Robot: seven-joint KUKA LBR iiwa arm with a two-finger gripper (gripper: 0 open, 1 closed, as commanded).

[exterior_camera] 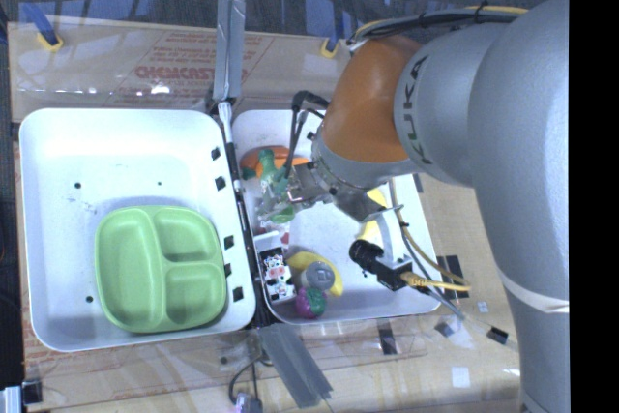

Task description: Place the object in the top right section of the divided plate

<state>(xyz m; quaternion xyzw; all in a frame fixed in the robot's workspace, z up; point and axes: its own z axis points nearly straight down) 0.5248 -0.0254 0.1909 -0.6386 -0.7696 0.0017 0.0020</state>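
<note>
A light green divided plate [160, 268] with three sections lies in the left bin [58, 160], toward its front. My gripper [276, 193] reaches down into the right bin [387, 305], near its left wall, among a cluster of small items. Right by it sit an orange object [263, 156] and a green piece [267, 171]. The arm's orange band and grey wrist cover much of the right bin's back half. Nothing shows clearly between the fingers.
At the right bin's front lie a yellow banana-like toy [311, 264], a grey round item [319, 278], a purple and green item [309, 303] and a small black-and-white object [274, 272]. Another yellow piece [371, 229] shows under the wrist. Black cabling [382, 268] hangs over that bin.
</note>
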